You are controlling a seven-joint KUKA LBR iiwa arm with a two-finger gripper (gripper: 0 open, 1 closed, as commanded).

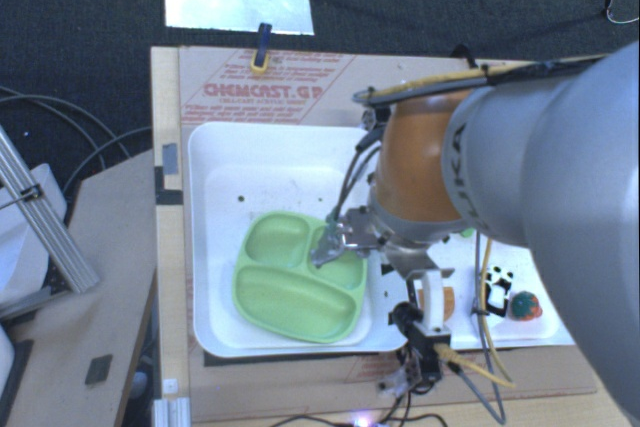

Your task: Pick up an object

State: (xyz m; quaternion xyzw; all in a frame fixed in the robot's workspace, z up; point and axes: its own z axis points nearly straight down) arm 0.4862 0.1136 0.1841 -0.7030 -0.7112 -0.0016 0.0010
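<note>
We see one arm (520, 155) reaching in from the right, its orange band (420, 165) above the wrist. Its claw (330, 250) sits low over the right rim of the one green tray (290, 290), at the tray's upper right compartment; we cannot tell its state or whether it touches the tray. The tray has three compartments and lies in the left bin (240, 185), toward its near right corner. Of the two white bins, the right one (545, 335) is mostly hidden by the arm. In it we count two small things: a black-and-white block (497, 290) and, just beside it, a red and green one (524, 305). Both bins rest on the table (170, 105).
</note>
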